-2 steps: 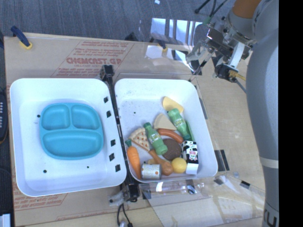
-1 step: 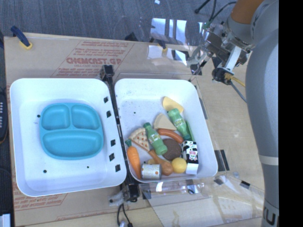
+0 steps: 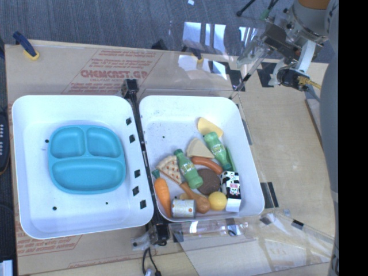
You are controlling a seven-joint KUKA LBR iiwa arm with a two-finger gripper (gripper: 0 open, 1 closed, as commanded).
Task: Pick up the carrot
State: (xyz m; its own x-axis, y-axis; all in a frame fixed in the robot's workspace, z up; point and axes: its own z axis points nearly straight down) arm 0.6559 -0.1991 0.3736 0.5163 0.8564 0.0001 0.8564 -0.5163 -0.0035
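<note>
Bench, right bin (image 3: 241, 125) | carrot (image 3: 163, 195) at front-left corner | fingers (image 3: 253, 59) well apart from it, state unclear

Red print on the brown protective paper (image 3: 109, 73) under the bins reads "CHEMCAST GP", with smaller red lines above and below it too fine to read. More red lettering shows on the paper's edge at the lower left (image 3: 26, 243), also illegible. The small milk carton (image 3: 232, 186) bears a cow picture, no legible words.
</note>
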